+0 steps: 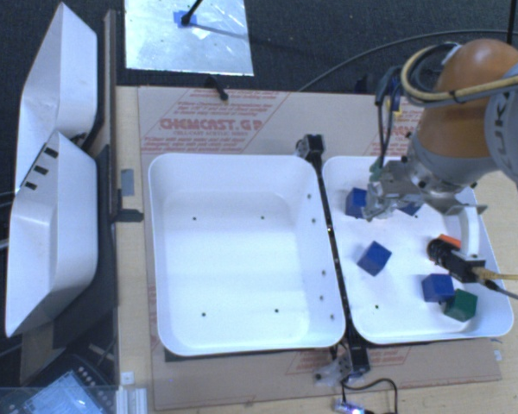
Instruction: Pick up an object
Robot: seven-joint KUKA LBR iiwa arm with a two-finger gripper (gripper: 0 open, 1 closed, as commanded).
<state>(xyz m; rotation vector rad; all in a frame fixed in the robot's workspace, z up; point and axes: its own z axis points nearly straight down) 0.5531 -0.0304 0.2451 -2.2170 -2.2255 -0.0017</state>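
On a plywood bench [242, 115] laid with a printed clear sheet, we see two shallow white plastic bins side by side. The right bin [501, 322] holds the loose pieces; the left bin [242, 257] sits beside it, we judge as the drop side. The grey arm's gripper [378, 203] hangs low at the right bin's far end, just beside a small blue block [356, 202], which looks like the target. We cannot tell how the claw stands. Another blue cube [375, 258] lies mid-bin; a third blue cube [437, 287] touches a green block [461, 305] near the front corner.
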